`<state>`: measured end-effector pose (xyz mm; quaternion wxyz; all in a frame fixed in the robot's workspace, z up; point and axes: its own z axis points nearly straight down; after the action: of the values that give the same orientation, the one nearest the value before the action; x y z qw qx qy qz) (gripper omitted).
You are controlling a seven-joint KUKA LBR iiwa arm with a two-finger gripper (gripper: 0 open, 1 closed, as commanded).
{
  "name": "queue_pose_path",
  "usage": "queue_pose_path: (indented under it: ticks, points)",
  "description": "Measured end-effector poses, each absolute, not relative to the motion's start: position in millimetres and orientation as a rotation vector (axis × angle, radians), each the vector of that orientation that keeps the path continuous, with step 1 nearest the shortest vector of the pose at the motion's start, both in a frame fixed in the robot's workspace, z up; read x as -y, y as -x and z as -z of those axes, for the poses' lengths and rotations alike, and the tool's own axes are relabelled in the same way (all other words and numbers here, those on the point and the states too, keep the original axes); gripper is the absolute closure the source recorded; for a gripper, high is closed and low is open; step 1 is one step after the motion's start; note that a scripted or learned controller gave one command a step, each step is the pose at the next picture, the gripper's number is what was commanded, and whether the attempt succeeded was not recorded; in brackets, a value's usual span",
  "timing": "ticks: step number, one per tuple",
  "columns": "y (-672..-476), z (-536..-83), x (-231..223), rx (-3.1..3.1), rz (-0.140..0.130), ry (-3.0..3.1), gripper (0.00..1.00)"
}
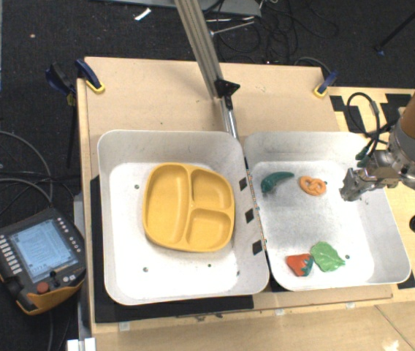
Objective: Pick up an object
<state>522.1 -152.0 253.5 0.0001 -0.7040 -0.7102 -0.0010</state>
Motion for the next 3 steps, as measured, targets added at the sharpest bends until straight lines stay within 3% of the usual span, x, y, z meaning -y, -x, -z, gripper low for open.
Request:
queue_pose_path:
  ticks: [3]
  points:
    - [-540.7, -260, -14, 2.230, 0.001, 2.211, 1.00]
